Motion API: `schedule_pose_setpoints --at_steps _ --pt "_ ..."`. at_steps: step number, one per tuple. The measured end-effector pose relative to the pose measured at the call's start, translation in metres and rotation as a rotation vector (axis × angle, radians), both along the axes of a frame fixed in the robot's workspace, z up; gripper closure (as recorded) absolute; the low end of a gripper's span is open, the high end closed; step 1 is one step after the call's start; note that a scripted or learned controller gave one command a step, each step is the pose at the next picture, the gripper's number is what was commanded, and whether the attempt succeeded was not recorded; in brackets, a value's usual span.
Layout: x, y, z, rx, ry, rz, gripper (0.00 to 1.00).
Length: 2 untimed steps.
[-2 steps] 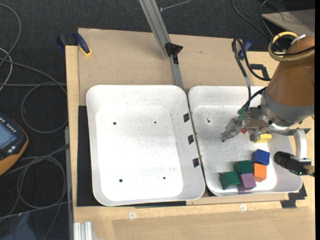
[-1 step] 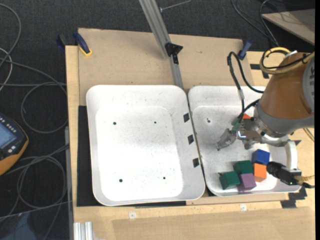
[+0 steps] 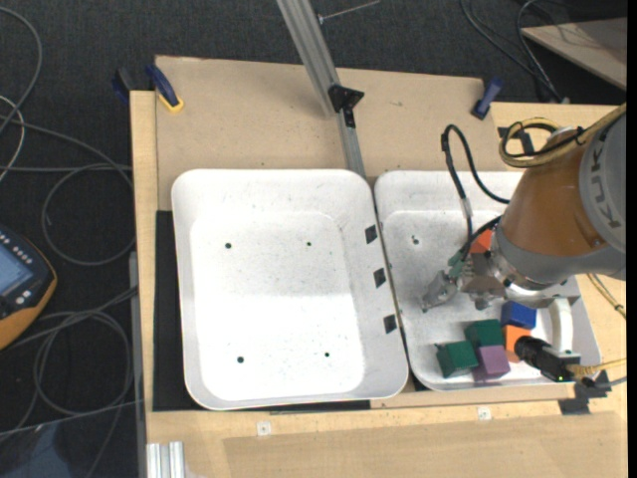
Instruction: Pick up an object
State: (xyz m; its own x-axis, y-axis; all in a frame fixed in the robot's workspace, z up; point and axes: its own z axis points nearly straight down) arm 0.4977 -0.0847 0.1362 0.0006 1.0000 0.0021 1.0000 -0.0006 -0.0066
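In the right bin [image 3: 423, 217] | tool [image 3: 438, 292] low over bare floor | opening: cannot tell | blocks [image 3: 478, 347] nearby

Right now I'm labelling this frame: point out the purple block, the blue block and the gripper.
purple block [image 3: 492, 363], camera view, on its top face.
blue block [image 3: 519, 315], camera view, on its visible top.
gripper [image 3: 438, 292], camera view, midway between its fingertips.

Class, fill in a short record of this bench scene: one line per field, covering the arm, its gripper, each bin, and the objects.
arm: grey and orange, over right bin
gripper: low inside right bin, nothing seen held
left bin: white, speckled
objects: green block, purple block, blue block, clustered at right bin's near end
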Motion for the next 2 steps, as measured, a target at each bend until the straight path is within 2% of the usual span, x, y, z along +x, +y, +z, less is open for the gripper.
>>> schedule_pose_setpoints --at_steps 1,2 --pt "0.002 0.000 0.013 -0.001 -0.008 0.001 1.00" --pt "0.000 -0.001 0.077 -0.003 -0.014 0.002 1.00"
